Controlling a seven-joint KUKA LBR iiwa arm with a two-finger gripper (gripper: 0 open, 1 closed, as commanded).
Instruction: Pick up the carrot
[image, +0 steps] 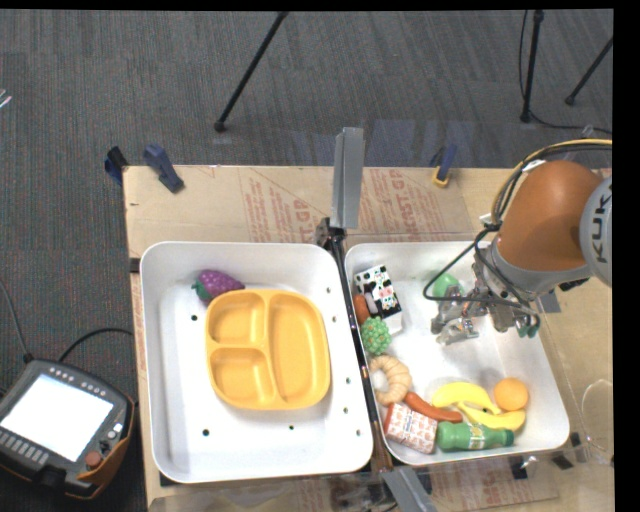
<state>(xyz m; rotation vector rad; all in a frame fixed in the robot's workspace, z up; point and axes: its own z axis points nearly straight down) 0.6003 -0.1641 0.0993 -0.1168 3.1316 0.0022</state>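
Orange carrot (361, 307) lies against the left wall of the right-hand bin (555, 400), centre of frame, beside a black-and-white carton (378, 291) and above a green broccoli (376, 336), while the gripper (460, 326) hovers apart to its right, finger state indiscernible.

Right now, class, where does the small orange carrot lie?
In the camera view, the small orange carrot lies in the right-hand white bin, against its left wall, beside the black-and-white milk carton and just above the green broccoli.
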